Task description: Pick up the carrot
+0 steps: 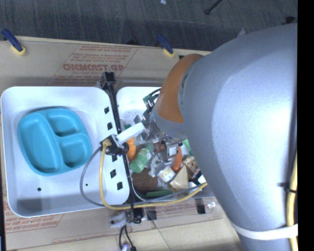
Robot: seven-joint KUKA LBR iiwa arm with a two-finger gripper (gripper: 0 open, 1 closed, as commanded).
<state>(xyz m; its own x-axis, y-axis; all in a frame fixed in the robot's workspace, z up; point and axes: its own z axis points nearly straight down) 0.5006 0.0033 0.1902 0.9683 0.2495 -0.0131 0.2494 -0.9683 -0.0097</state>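
Observation:
My gripper (158, 156) is low in the right bin (126, 102), set down among a pile of toy foods. Just to its right lies an orange, elongated piece (177, 162) that looks like the carrot, partly hidden under the wrist. A second small orange piece (131, 150) sits to the gripper's left, by the bin's left wall. I cannot make out anything held by the gripper. The arm's grey body and its orange band (172, 101) cover most of the right bin.
A blue divided plate (55, 140) lies in the left bin (21, 192). Around the gripper are a green item (139, 162), a brown item (143, 181) and a tan item (181, 180). A yellow cable (101, 190) loops over the black divider (114, 120).

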